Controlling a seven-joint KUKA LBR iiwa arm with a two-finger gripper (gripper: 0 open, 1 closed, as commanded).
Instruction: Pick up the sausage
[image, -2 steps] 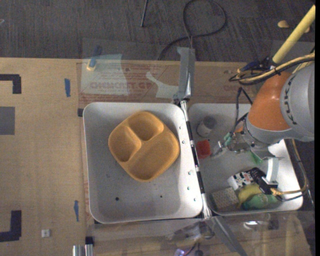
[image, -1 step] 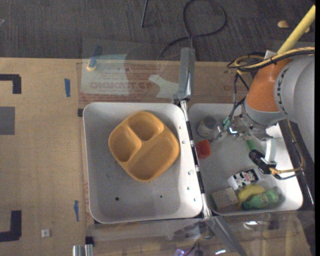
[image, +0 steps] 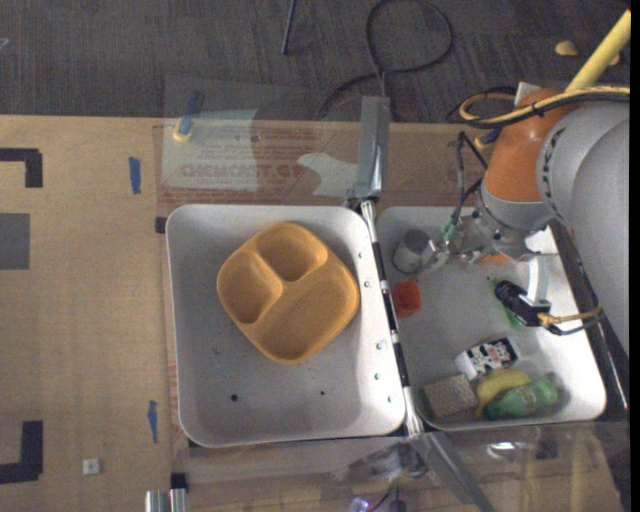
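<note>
The arm reaches in from the right, its orange band (image: 515, 165) over the back of the right bin (image: 570, 400). My gripper (image: 440, 252) hangs low at that bin's back left corner, next to a grey round piece (image: 410, 248). A small red chunk (image: 405, 297), the only sausage-coloured item, lies on the bin floor just in front of and to the left of the gripper, apart from it. I see nothing held in the gripper.
A yellow divided plate (image: 288, 290) lies in the left bin (image: 200, 400). The right bin also holds a dark green item (image: 515, 300), a black-and-white pack (image: 488, 355), a banana (image: 503, 382), a green item (image: 528, 398) and a tan sponge-like square (image: 450, 395) near its front.
</note>
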